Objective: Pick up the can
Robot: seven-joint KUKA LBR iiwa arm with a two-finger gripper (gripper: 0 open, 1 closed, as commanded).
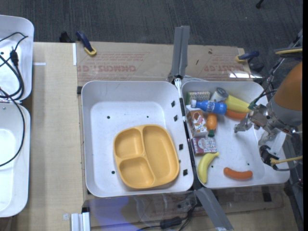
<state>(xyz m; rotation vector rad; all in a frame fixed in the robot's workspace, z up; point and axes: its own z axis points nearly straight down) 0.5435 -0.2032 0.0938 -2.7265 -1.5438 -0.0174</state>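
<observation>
Here, in the camera view, we see the fingers [240, 126] low over bare floor of the right bin [250, 150], carrying nothing; at this size we cannot tell whether they are spread or pressed together. The can [220, 93], a small silvery cylinder as far as we can judge, lies beyond the fingers toward the far wall and a little to their left in this view, well apart from them.

Between the fingers and the can lie a yellow fruit [238, 102] and an orange carrot [236, 114]. A blue bottle [210, 107] rests just beside the can on its near side. Left of the fingers stand a juice carton [196, 121] and a pink packet [203, 144]. Nearer than the fingers lie a banana [206, 165] and a sausage [237, 173].

In our judgement the step in hand is the approach. To do it well, we would lift clear of the fruit first, centre over the can, and turn the wrist so that the fingers close across its narrow width. We would also keep away from the bottle, since a nudge there could roll the can against the wall.
</observation>
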